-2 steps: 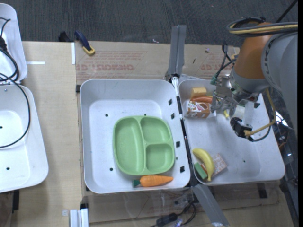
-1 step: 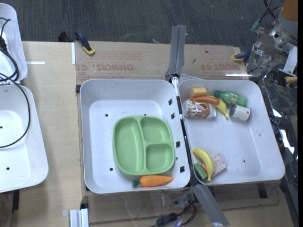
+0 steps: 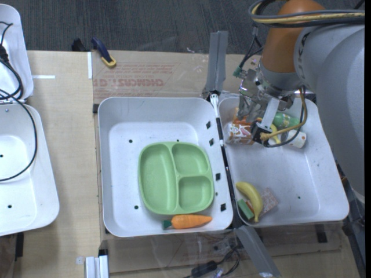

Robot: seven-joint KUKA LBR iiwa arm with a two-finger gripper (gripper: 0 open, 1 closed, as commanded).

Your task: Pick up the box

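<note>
the gripper (image 3: 253,120) hangs low over the far left corner of the right bin (image 3: 301,198), right at the box (image 3: 239,133), a small white and orange carton whose print is too small to read. whether the gripper is clenched or released cannot be told. a banana (image 3: 250,194) lies near the bin's front left. the left bin (image 3: 116,155) holds a green divided plate (image 3: 175,177) and a carrot (image 3: 188,221). cardboard (image 3: 139,77) on the table behind shows red lettering, mirrored and illegible.

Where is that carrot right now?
The carrot lies in the left bin, at its near edge, just below the green divided plate.
</note>
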